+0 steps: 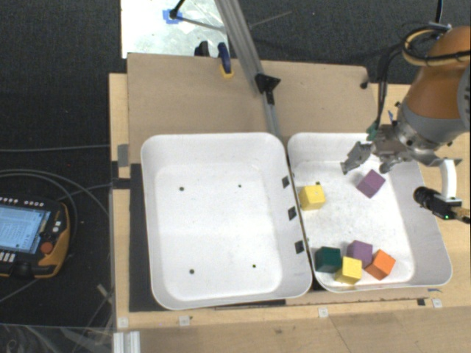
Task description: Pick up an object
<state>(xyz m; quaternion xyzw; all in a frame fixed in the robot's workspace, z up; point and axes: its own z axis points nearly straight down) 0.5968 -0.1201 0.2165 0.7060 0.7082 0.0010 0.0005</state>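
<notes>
The arm (441,87) is cut off at the right edge.

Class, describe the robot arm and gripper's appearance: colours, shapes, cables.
The arm is bulky and rounded, with a wide orange band above a grey wrist. Black cables loop beside its upper part. The gripper is small, grey and metallic, with a hint of green near its base.

Two white bins (221,149): smooth plastic, faint sheen. Bench (191,94): matt brown board (wood or fibreboard, cannot tell). Blocks, e.g. yellow cube (313,196): matt, look solid-coloured. Gripper (372,157): dull grey metal. Arm's orange band (440,87): glossy casing.
</notes>
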